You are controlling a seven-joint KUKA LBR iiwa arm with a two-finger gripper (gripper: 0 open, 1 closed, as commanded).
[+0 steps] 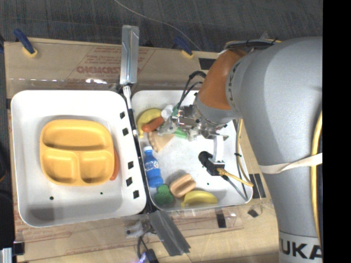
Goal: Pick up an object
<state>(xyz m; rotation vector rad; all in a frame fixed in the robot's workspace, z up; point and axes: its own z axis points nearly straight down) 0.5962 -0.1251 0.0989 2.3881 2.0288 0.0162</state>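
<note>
The gripper [176,126] sits over the toys; its grip I can't tell. The hotdog [182,184] looks light, firm plastic: pinch its middle.

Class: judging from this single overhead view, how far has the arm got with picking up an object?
Done: the gripper is down in the right bin, among the food toys near the top left. In hand: nothing can be seen held. Left: the blue bottle, hot dog and yellow tray all lie unlifted.
</note>
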